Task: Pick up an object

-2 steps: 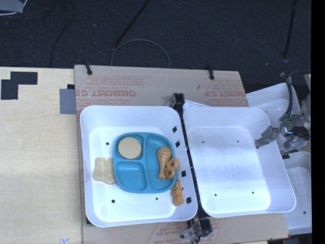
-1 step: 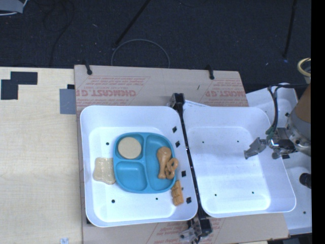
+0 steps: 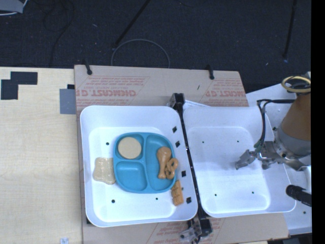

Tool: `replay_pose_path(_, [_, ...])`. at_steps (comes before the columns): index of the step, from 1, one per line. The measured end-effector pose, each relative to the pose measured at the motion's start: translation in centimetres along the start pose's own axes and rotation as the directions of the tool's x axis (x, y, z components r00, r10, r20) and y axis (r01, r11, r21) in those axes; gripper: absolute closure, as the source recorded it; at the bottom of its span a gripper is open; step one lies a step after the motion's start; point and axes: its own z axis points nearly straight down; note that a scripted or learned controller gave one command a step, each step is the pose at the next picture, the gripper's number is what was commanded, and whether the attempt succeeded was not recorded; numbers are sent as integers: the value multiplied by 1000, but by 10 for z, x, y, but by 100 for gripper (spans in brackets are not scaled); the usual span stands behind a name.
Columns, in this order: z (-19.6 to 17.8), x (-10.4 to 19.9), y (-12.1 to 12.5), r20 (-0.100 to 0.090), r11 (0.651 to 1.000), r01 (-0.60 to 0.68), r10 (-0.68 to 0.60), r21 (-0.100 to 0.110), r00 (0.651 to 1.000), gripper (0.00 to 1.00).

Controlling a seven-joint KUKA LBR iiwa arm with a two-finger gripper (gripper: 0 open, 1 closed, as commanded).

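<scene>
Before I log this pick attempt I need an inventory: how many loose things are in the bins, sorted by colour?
Blue: 1, the divided plate
Tan or brown: 3, the round cookie, the pretzel-shaped piece, the small brown piece
Cream: 1, the pale slab
Total: 5, all in the left bin

bare right bin (image 3: 223,187) floor — left bin (image 3: 96,207) crowded by blue tray (image 3: 133,179)

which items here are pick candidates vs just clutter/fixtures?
Pick candidates:
- round beige disc
- tan pretzel-shaped piece
- pale flat piece
- small orange-brown piece
- blue divided tray
- hand, over the right bin

Lying about:
- left bin
- right bin
- cardboard sheet
</scene>
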Motion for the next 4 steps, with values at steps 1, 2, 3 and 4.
replay_pose_path(1, [53,1,0,2,1000,-1,1,-6,1000,0])
replay_pose_path(2, [40,0,0,2,1000,-5,5,-5,1000,100])
replay_pose_path(3, [-3,5,-1,3,1000,2,-2,-10,1000,100])
replay_pose_path(4, [-66,6,-4,4,1000,1,-1,-11,1000,100])
